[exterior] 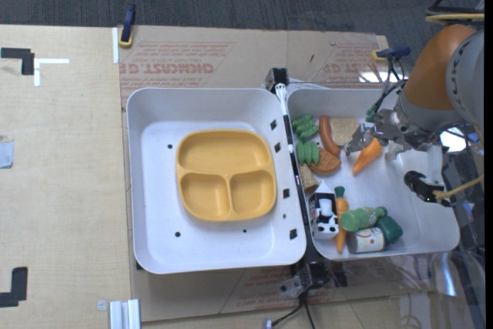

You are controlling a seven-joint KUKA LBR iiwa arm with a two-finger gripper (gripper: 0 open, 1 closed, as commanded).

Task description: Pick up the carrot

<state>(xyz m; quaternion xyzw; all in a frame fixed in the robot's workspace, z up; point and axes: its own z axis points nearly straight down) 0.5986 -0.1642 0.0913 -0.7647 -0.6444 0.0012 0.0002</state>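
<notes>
An orange carrot (pixel 365 155) hangs tilted in the right bin (pixel 420 223), its tip pointing down-left. My gripper (pixel 372 136) reaches in from the right and is shut on the carrot's thick upper end. I cannot tell whether the carrot's tip still touches the bin floor. A second, smaller carrot (pixel 340 224) lies near the bin's front beside a black-and-white cow toy (pixel 325 213).
Left of the held carrot lie a red sausage (pixel 328 134), green vegetables (pixel 306 138) and a brown waffle piece (pixel 328 162). A green bottle (pixel 360 219) and a can (pixel 368 241) sit at the front. The left bin (pixel 154 166) holds a yellow divided plate (pixel 227 174).
</notes>
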